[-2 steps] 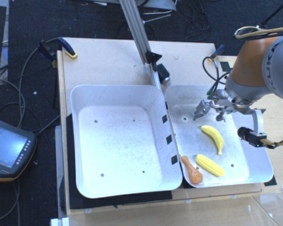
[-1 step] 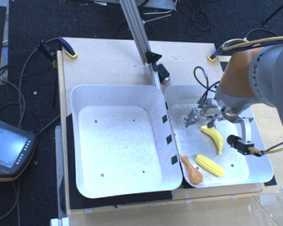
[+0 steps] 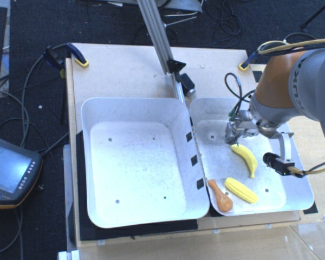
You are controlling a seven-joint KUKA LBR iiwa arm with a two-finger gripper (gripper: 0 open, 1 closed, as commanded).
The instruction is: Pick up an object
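Observation:
A yellow banana [image 3: 246,157] lies in the middle of the right bin [image 3: 211,129]. A yellow corn cob [image 3: 241,190] rests nearer the bin's front, and an orange carrot [image 3: 220,196] lies at its front left corner. My gripper [image 3: 232,138] hangs just above the banana's upper left end, over the bin floor. The wrist above hides its fingertips, and nothing shows between them.
The left bin [image 3: 97,118] sits beside the right one, with a row of black clips [image 3: 195,160] along the shared rim. A slanted metal pole [image 3: 158,31] crosses behind the bins. A teach pendant [image 3: 8,172] lies on the floor at far left.

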